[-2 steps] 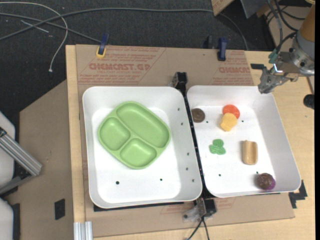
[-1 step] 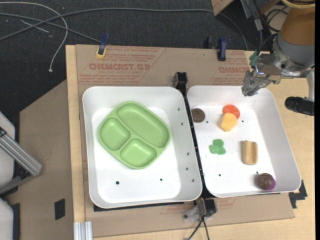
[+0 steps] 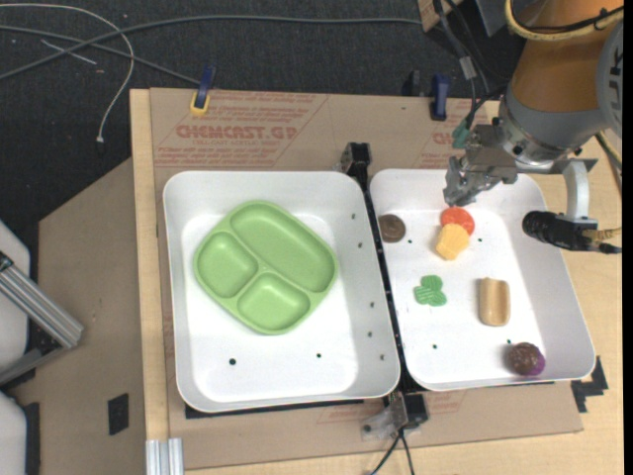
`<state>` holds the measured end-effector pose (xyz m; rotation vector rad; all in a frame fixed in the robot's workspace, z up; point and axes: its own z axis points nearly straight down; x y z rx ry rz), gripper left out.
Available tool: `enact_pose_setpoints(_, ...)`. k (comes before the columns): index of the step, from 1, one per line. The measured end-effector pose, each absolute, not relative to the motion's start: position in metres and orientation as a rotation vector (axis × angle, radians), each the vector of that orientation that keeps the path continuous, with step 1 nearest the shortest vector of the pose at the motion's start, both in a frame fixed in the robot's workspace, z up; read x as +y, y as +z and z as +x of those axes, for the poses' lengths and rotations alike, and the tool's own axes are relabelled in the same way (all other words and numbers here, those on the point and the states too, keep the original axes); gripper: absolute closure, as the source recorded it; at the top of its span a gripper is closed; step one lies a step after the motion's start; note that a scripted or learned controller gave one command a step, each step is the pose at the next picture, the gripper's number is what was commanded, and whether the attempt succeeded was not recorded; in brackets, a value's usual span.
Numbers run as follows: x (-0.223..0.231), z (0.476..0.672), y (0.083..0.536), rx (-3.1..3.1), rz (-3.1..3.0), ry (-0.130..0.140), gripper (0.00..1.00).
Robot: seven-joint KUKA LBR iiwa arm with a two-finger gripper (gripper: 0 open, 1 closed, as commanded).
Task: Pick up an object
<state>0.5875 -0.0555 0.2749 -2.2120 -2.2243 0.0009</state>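
I see the tool (image 3: 463,194) poised just above the small red round piece (image 3: 457,219) and the yellow block (image 3: 452,242) touching it, near the far rim of the right white bin (image 3: 554,265); I cannot tell its state. Open floor lies around the green broccoli-like piece (image 3: 429,291), tan oblong piece (image 3: 494,301), purple ball (image 3: 525,358) and brown disc (image 3: 393,228). The left white bin (image 3: 188,265) holds a green three-compartment plate (image 3: 263,265); red lettering on the cardboard surface (image 3: 237,127) seems to read "CHEMCAST GP".

Light was bright, even, from overhead. White bins (image 3: 287,384) ran near overexposed, with little surface detail. Shadows were soft and short under the green tray (image 3: 265,265) and the arm (image 3: 554,87). Focus was mostly sharp; slight softness toward frame corners. No strong glare.
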Motion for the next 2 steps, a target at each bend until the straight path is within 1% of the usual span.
enact_pose_setpoints(1, -0.007, 0.574, 0.257, -2.224, -2.212, 0.002, 1.00)
enact_pose_setpoints(2, 0.044, 0.578, 0.252, -2.225, -2.212, 0.000, 1.00)
